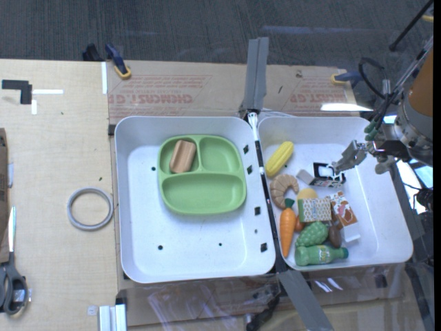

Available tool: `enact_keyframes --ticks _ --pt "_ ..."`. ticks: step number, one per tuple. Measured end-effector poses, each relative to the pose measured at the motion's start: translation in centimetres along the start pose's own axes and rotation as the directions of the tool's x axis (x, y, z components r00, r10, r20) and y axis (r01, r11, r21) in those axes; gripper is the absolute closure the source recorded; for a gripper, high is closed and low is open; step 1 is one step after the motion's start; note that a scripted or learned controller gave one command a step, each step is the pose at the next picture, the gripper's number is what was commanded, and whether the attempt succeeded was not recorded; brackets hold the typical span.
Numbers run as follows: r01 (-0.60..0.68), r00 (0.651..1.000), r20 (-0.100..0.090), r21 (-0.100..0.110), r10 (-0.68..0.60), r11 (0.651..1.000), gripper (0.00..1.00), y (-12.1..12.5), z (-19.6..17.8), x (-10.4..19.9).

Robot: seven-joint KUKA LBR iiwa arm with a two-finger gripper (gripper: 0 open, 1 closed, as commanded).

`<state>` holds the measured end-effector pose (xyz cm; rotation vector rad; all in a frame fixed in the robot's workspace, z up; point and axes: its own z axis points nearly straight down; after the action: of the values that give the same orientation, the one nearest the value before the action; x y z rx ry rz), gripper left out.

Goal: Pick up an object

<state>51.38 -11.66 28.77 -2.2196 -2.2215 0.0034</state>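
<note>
My gripper (339, 167) hangs over the right bin (386, 247), reaching in from the right and tilted down to the left. Its tip is right at a small black-and-white item (324, 174); whether it touches it I cannot tell. Just below lie a speckled packet (315, 210), an orange carton (343, 212), a carrot (287, 231), a green bottle (321, 255) and a bumpy green piece (311, 234). A croissant (284, 187) and a yellow corn cob (280, 157) lie toward the bin's left side.
The left bin (138, 240) holds a green divided plate (207, 198) with a tan bun (182, 156) in its upper-left section. On the bench to the left lie a tape ring (89, 207) and scissors (10, 286).
</note>
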Motion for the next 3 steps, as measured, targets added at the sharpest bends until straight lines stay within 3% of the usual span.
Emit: enact_keyframes --ticks 1,2,3 --pt "0.016 1.000 -0.001 0.001 -0.016 1.000 0.00 -1.5 9.7 -6.2" --pt "0.087 0.996 -0.002 0.000 -0.087 0.996 0.00 -3.7 18.8 -5.1" --pt "0.084 0.996 -0.001 0.000 -0.084 0.996 1.00 -3.6 18.0 -5.2"
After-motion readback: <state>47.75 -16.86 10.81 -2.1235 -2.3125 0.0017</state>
